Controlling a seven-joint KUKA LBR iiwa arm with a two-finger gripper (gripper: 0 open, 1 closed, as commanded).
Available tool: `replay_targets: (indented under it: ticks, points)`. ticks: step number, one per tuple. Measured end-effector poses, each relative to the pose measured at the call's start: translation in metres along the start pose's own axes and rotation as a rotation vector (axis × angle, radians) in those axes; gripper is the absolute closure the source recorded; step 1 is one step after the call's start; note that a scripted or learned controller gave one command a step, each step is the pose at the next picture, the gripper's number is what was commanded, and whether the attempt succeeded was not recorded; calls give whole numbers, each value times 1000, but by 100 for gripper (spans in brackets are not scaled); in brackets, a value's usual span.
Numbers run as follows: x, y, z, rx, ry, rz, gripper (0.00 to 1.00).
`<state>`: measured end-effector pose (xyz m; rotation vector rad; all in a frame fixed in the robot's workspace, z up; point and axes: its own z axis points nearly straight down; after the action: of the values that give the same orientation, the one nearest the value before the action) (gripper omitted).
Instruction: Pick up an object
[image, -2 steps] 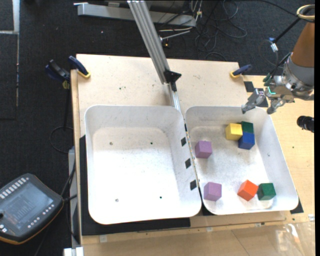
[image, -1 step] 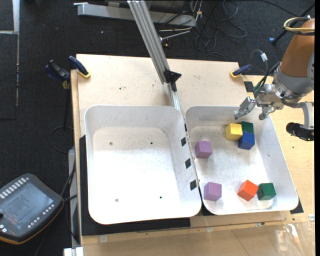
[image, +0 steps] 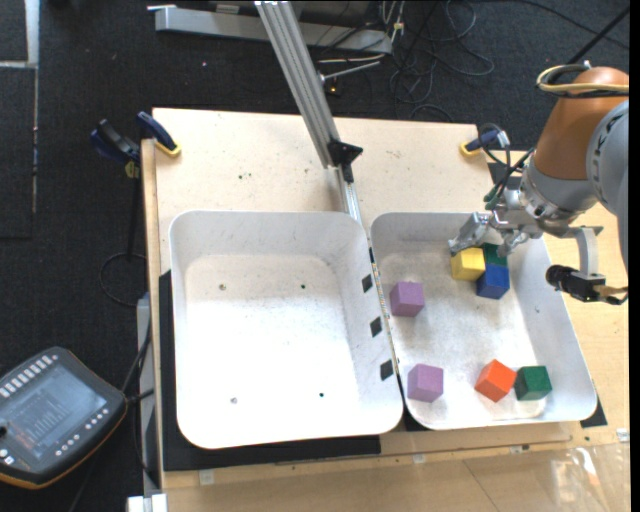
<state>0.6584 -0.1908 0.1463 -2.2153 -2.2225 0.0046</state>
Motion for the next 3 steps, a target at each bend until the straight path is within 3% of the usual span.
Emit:
replay_targets:
  ticks: [1, 2, 3]
  points:
    - [-2, 6, 22, -24, -7, 1, 0]
    - [-1, 6, 14, -26, -9, -1, 100]
    - [5, 13, -34, -12, -2, -1, 100]
